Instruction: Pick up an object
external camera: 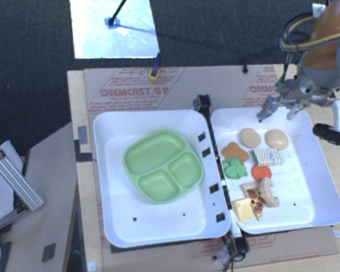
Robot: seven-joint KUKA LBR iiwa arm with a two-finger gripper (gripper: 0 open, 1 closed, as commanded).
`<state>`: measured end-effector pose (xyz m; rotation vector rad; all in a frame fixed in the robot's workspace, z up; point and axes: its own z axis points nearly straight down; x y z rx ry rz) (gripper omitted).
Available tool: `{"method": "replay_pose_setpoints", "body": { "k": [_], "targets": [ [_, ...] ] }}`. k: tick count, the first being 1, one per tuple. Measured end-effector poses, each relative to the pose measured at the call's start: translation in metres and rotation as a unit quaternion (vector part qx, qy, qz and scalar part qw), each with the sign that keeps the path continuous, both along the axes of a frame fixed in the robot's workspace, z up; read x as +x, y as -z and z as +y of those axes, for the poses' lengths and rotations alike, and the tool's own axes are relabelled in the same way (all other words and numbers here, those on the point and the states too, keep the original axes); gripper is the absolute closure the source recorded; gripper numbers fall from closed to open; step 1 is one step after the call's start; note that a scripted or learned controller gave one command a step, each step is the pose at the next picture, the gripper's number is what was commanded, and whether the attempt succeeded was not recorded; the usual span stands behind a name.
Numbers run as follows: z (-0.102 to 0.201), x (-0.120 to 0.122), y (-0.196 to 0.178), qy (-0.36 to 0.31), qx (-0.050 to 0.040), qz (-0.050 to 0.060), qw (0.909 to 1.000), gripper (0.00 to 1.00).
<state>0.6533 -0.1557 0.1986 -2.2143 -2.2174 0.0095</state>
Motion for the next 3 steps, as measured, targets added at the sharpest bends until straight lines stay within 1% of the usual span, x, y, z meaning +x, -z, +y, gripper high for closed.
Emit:
{"method": "replay_pose_setpoints", "body": {
  "k": [1,2,3],
  "targets": [
    [0.0,0.002,-0.006,-0.001,-0.001,-0.005,1.0,0.0],
    [-0.002,0.008,0.038,-0.001,-0.0007,-0.004,1.0,0.0],
    [-0.004,0.005,0.1,-0.001,-0.0005,-0.004,1.0,0.0]
  ]
}}
